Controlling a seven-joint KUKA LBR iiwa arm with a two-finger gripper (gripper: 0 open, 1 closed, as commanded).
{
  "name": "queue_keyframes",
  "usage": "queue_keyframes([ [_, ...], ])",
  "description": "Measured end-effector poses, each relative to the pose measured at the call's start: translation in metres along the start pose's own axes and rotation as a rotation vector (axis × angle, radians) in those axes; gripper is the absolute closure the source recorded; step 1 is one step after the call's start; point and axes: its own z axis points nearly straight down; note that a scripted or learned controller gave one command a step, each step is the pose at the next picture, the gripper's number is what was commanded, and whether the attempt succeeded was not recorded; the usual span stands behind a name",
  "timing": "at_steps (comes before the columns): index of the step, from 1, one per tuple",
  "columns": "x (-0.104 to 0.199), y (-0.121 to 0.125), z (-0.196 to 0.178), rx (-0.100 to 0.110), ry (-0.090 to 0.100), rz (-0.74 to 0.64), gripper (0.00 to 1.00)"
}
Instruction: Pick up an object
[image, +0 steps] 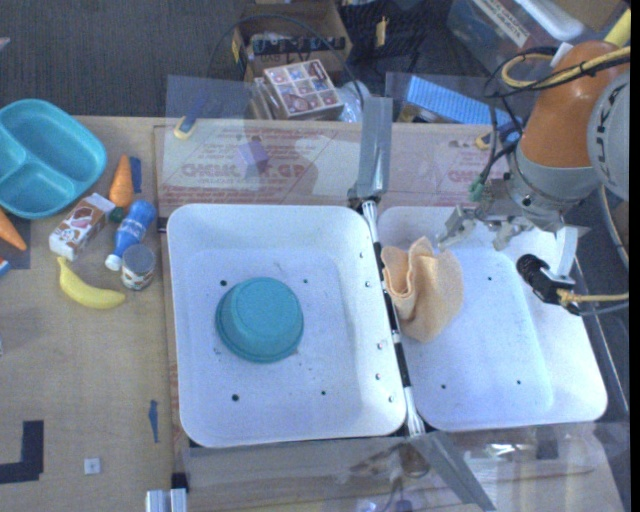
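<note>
Nearest the camera, inside the left bin (200, 400), lay an upturned teal bowl (260, 318); beyond, against the right bin (560, 400) wall, a crumpled tan cloth (425, 285). Farther back hovered the gripper (488, 226), fingers apart, holding nothing. Best lowered straight onto the cloth's raised fold before closing.

The teal bowl (260, 319) sits upside down in the left bin (190, 240). To its right, across the divider, the tan cloth (424, 285) lies crumpled in the right bin (580, 390). Beyond the cloth, up and right, the claw (483, 232) hangs over that bin, nothing between its fingers.
</note>
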Motion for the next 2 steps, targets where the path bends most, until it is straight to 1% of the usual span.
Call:
queue_keyframes([
  [1,-0.012,-0.042,0.094,-0.006,-0.001,0.008,0.00],
  [2,-0.075,-0.046,0.054,-0.004,-0.001,-0.035,0.00],
])
